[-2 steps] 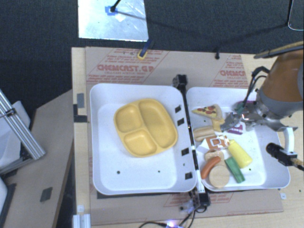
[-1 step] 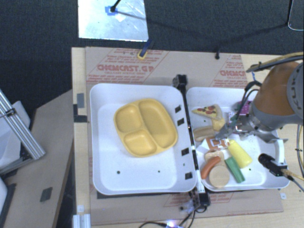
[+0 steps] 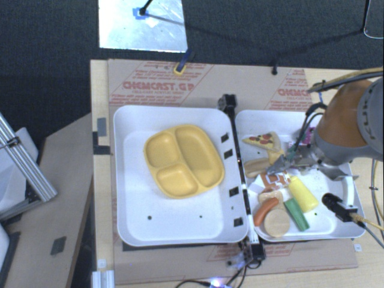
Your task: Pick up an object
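While the arm [image 3: 348,122], grey with an orange band, reaches in from the right, a tan surface [image 3: 72,161] carries a brown cardboard sheet [image 3: 156,86] printed in red with lettering that reads roughly "CHEMCAST GP". On the sheet sit two shallow white plastic bins side by side, joined by a row of black clips. Inside the left bin [image 3: 129,221] lies a smooth yellow tray [image 3: 183,159] with rounded corners and three compartments. Along its near end, the right bin [image 3: 342,227] holds a cluster of toy food: a pizza slice [image 3: 262,140] with red topping, a pale wooden-looking piece [image 3: 257,165] below it, a yellow bottle [image 3: 302,195], a green stick [image 3: 296,214], a red sausage [image 3: 264,209] and a beige disc [image 3: 277,223]. At the far edge of that cluster, the pincer [image 3: 292,156] hangs low between the slice and the bottle; whether it is released or clenched cannot be told, and no toy shows between its fingers. Beyond the cardboard, a shiny metal square [image 3: 143,15] lies on dark carpet.
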Robot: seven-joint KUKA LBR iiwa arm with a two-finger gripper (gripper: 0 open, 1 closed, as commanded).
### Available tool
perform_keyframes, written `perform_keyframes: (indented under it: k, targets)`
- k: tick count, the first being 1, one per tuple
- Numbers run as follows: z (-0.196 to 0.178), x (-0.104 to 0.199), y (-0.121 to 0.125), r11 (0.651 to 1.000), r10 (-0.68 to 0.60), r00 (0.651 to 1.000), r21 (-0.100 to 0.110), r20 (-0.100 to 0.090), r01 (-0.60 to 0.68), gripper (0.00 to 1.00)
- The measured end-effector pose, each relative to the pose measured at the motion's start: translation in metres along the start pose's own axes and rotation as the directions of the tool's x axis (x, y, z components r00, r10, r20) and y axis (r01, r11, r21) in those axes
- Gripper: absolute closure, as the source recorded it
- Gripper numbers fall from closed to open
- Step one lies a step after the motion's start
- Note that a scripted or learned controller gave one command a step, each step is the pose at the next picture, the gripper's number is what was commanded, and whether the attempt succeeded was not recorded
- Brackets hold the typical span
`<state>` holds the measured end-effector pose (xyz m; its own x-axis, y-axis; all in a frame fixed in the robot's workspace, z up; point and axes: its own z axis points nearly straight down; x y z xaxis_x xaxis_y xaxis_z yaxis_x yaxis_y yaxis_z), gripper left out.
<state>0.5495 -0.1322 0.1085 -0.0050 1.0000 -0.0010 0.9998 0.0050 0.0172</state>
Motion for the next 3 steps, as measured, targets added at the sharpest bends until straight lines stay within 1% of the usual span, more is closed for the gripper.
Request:
perform_keyframes:
  k: [1, 2, 3]
  targets:
    - [-0.010, -0.001, 0.002, 1.000, 0.003, 1.000, -0.007, 0.003, -0.003, 1.00]
    - [-0.056, -0.002, -0.003, 1.000, 0.002, 1.000, 0.012, 0.000, -0.002, 1.00]
    - [-0.110, -0.002, -0.001, 1.000, 0.001, 1.000, 0.012, 0.000, -0.001, 1.00]
